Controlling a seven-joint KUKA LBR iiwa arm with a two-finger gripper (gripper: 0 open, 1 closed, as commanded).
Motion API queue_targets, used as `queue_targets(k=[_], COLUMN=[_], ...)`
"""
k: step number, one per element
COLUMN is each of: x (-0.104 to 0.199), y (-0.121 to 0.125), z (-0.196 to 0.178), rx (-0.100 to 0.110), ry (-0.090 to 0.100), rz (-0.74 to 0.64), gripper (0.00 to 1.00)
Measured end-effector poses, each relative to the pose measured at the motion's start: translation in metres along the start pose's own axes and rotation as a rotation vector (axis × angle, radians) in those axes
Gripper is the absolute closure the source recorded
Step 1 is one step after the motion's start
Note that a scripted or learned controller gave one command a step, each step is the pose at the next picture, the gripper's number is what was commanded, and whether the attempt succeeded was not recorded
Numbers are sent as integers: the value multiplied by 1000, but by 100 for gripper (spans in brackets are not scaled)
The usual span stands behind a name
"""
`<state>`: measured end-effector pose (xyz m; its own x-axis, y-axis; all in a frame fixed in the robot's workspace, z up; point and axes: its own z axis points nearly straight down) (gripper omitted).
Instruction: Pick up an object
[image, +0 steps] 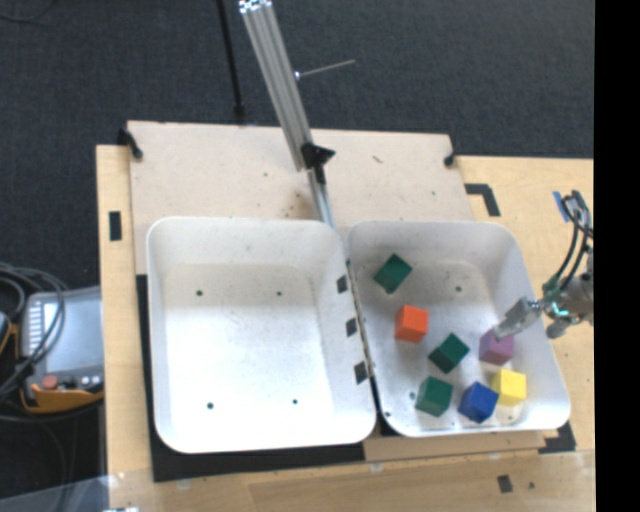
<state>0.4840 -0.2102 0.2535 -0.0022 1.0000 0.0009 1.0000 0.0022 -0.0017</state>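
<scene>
Bins: two, left bin, right bin
Blocks: seven, three green, all in right bin
Gripper: maybe touching purple block; jaws unclear

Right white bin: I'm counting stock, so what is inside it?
The right shallow white bin holds seven blocks: three dark green cubes, an orange cube, a purple cube, a blue cube and a yellow cube. The gripper covers part of the purple one.
</scene>
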Motion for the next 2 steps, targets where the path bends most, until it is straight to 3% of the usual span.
queue_targets(k=[1, 2], x=[0, 1], y=[1, 3], z=[-2, 61], rx=[-4, 3], ry=[-1, -1], rz=[0, 3], gripper=[0, 0])
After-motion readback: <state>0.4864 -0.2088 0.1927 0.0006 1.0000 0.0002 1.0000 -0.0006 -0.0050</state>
